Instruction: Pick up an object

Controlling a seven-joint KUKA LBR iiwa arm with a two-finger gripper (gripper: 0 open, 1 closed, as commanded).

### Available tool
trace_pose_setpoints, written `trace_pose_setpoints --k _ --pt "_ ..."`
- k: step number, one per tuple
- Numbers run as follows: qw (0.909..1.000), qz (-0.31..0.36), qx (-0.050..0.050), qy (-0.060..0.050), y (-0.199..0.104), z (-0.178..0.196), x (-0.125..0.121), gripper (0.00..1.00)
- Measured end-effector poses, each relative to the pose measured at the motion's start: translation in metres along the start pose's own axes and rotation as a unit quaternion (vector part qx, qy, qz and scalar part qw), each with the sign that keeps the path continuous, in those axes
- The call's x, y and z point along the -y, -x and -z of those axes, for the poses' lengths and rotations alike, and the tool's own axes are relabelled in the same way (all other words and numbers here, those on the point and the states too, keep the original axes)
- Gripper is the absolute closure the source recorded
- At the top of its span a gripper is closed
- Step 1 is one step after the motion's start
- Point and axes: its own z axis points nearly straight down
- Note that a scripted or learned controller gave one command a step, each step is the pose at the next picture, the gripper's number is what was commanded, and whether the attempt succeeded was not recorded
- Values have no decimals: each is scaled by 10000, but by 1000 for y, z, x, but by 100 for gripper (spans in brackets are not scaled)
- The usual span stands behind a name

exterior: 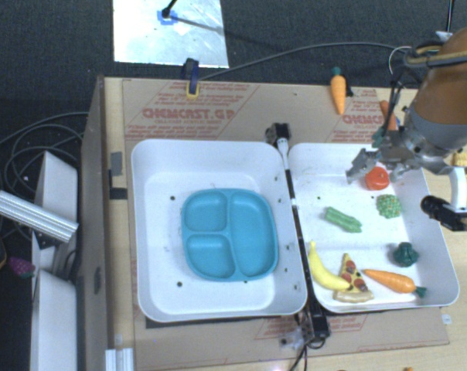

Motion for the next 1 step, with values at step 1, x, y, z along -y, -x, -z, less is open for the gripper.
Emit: trace_pose_setpoints --k 1 --pt "10000 10 1 19 0 11 -1 100"
